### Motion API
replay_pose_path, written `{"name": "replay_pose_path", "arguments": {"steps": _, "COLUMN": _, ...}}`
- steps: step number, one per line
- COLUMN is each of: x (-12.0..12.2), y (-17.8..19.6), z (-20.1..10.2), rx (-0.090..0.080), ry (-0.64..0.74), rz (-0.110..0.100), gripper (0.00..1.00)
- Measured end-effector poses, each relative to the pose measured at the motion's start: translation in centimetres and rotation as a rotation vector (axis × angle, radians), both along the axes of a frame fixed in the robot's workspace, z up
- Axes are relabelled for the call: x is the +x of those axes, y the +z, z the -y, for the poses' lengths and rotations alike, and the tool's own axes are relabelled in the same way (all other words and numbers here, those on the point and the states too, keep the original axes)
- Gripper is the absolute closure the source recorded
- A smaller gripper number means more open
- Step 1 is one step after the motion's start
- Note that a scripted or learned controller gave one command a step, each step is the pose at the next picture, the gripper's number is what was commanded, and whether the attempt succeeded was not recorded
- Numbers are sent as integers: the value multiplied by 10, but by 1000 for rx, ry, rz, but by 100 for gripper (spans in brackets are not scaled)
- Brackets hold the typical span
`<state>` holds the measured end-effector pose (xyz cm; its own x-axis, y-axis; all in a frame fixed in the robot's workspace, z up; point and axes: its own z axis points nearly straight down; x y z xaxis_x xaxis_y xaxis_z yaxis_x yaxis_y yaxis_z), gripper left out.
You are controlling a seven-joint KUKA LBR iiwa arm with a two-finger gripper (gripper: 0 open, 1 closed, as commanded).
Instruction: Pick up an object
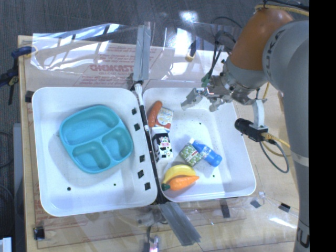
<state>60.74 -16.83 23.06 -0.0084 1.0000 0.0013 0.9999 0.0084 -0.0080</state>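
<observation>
My gripper (203,102) hangs over the far part of the right bin (236,156), fingers spread apart with nothing between them. Below and to its left lie an orange carrot-shaped toy (154,112) and a small white carton (166,118). A black-and-white cow-patterned box (163,146) rests against the bin's left wall. A green packet (189,155) and a blue bottle (207,153) sit mid-bin. At the near edge a yellow banana (177,171) touches an orange carrot (181,182).
The left bin (47,182) holds a blue divided plate (96,137). A clear plastic sheet (105,46) covers the bench behind the bins. A black cable plug (251,129) hangs from the arm over the right bin's far right side.
</observation>
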Motion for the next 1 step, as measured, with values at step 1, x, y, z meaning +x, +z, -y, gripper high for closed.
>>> {"name": "replay_pose_path", "arguments": {"steps": 1, "x": -78, "y": -115, "z": 17, "rx": 1, "ry": -28, "rz": -1, "gripper": 0}}
